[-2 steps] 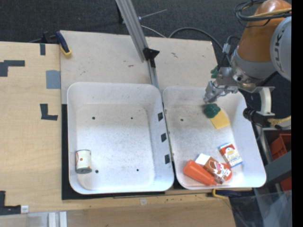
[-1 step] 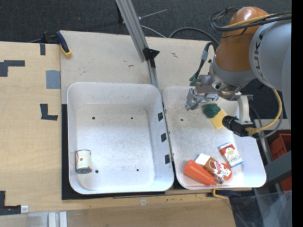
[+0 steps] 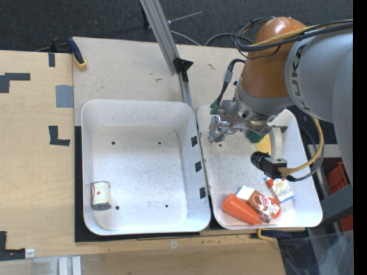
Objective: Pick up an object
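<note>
My gripper (image 3: 217, 132) hangs over the far left part of the right bin (image 3: 229, 171), close to the wall between the two bins, with nothing seen in it. At the near end of that bin lie an orange tapered piece (image 3: 239, 209), a brown and white packet (image 3: 262, 204) touching it, and a small red, white and blue carton (image 3: 280, 189). A small upright can (image 3: 101, 195) with a white and brown label stands in the near left corner of the left bin (image 3: 143, 153). The arm hides the far right part of the right bin.
A slanted metal rail (image 3: 163, 33) runs from the top of the view down to the bins' shared far corner. A bit of yellow (image 3: 262, 145) shows under the wrist, and I cannot tell what it is. The wooden bench (image 3: 34, 153) lies to the left.
</note>
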Controlling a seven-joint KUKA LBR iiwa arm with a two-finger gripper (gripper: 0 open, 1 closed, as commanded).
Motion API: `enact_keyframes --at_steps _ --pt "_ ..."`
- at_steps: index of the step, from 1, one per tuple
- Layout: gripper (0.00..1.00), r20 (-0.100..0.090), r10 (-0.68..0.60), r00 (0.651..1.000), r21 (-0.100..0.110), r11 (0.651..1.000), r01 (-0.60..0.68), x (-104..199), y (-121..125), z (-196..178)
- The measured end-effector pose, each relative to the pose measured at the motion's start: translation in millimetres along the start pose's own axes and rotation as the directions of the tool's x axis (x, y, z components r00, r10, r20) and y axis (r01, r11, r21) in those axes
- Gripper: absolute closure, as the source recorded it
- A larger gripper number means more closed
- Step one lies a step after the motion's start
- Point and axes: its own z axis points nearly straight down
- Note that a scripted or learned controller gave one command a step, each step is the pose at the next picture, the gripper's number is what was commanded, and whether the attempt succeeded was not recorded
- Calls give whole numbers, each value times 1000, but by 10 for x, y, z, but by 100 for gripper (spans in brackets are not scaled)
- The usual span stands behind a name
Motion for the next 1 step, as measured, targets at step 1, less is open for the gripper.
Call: enact_keyframes --at_steps 1 --pt "100 1 0 1000 1 1000 0 477 -236 103"
